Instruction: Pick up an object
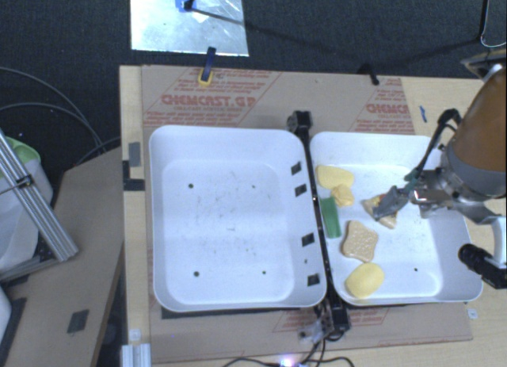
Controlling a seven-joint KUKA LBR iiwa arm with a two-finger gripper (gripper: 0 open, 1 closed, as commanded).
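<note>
Two shallow white bins sit side by side on a cardboard-covered counter [238,92]. The left bin [230,219] has smooth moulded plastic walls, rounded corners, and a few dark specks on its floor. The right bin [412,278] holds all the loose items, clustered in its left half.

Contents of the right bin, far to near: a pale yellow lumpy piece [334,177] near the far left corner; a smaller yellow-tan lump [343,195] touching it on the near side; a green flat bar [329,216] lying along the left wall; a tan square cracker-like piece [360,240] with a dimpled surface; a smooth yellow rounded lemon-like object [364,279] near the front wall.

The end effector [384,205] reaches in from the right, low over the middle of the right bin. A small tan object [386,216] lies right at its tip, just right of the smaller lump and just beyond the cracker. The image is too coarse here: cannot tell whether the end effector is spread or closed, or whether it grips the tan object.

Black clips [301,124] join the bins along their shared edge.
</note>
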